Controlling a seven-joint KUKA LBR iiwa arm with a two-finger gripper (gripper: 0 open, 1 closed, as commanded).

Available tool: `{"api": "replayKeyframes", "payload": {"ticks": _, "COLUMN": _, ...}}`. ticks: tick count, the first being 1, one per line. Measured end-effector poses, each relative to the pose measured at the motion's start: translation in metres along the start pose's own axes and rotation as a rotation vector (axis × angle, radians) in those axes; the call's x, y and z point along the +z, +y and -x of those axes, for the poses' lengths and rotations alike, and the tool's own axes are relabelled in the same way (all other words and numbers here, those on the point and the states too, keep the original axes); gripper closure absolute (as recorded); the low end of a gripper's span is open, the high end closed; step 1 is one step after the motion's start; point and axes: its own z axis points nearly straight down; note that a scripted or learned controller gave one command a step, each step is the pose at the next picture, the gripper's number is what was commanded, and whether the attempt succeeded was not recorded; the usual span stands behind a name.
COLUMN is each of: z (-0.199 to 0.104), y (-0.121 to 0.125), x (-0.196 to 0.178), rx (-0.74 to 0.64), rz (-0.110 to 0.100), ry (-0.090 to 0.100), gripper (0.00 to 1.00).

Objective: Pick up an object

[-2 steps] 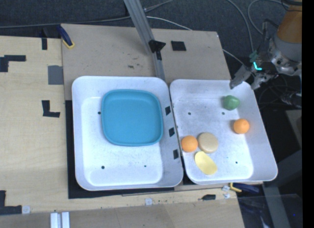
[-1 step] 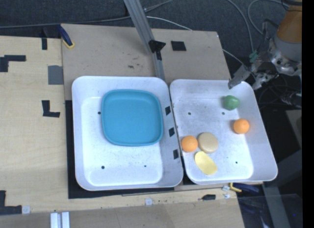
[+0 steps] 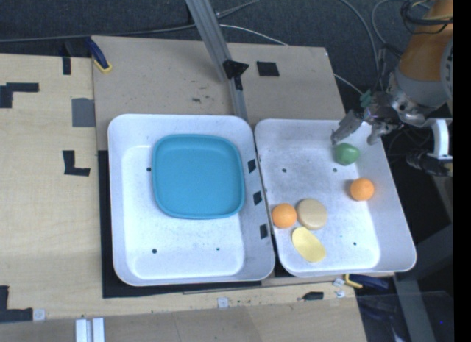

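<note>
At the far right corner of the right bin (image 3: 390,256), the gripper (image 3: 358,132) hung low over the white floor, the grey arm (image 3: 423,57) with its orange band reaching in from the right edge. Its jaws stood apart, one finger slanting down to the left and the other shorter one to its right, with nothing seen between them. Just below the fingertips lay a small green ball (image 3: 345,154), close to them, though whether it touched them could not be told.

Further toward the near side of the same bin, an orange ball (image 3: 361,189) sat alone by the right wall. Near the bin's left wall three things were bunched: a second orange ball (image 3: 284,215), a pale tan round piece (image 3: 312,213) touching it on the right, and a yellow oval piece (image 3: 308,245) just in front of the tan one.

The left bin (image 3: 129,186) held a blue square plate (image 3: 197,175), lying flat toward its far side. Both bins rested on the counter (image 3: 44,186), with a slanted metal bar (image 3: 213,31) crossing above.
</note>
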Motion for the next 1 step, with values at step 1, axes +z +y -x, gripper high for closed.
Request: {"api": "replayKeyframes", "payload": {"ticks": 1, "z": 0.0089, "y": -0.0019, "x": 0.0574, "rx": 0.001, "rz": -0.002, "ry": 0.000, "gripper": 0.00}}
